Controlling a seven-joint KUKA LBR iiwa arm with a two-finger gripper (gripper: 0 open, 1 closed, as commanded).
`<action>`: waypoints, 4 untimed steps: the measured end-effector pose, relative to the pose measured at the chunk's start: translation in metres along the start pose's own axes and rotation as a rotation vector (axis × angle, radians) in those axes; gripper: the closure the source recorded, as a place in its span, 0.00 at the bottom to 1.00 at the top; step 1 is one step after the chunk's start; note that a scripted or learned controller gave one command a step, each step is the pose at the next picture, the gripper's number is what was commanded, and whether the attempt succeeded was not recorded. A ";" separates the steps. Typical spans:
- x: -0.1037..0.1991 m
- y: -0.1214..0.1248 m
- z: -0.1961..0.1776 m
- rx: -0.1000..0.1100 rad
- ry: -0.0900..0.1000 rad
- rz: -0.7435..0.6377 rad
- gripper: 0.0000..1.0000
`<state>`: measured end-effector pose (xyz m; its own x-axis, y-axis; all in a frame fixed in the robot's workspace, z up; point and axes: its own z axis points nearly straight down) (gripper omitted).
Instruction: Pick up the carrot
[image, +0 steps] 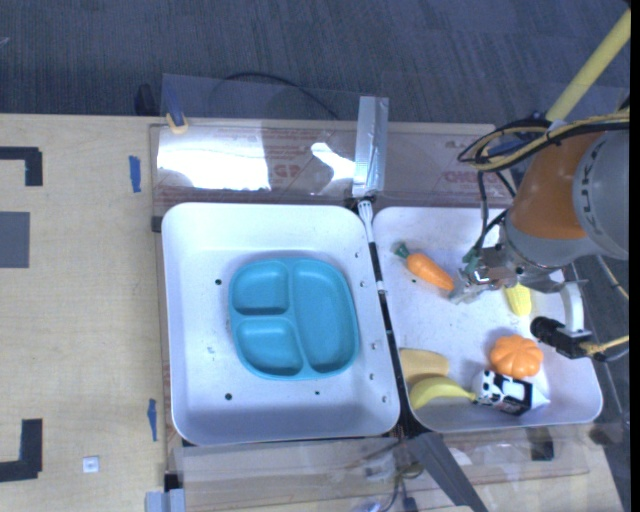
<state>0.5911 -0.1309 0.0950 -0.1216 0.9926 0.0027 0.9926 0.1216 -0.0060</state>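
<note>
Grey arm w/ orange band reaches in from counter's right edge, wrist bent down; tool (478, 275) hangs low over right bin (430, 330), near its back.

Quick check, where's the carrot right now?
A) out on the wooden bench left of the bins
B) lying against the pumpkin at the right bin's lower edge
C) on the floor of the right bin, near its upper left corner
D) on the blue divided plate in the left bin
C. The carrot lies on the white floor of the right bin, near its upper left corner, with the gripper just to its right.
</note>
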 end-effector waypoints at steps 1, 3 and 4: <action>0.000 0.000 0.000 0.000 0.000 0.001 0.00; 0.024 0.073 0.010 -0.001 -0.001 -0.410 0.00; 0.024 0.073 0.010 -0.001 -0.001 -0.410 0.00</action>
<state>0.6607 -0.0983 0.0849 -0.5074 0.8617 0.0032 0.8617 0.5074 -0.0036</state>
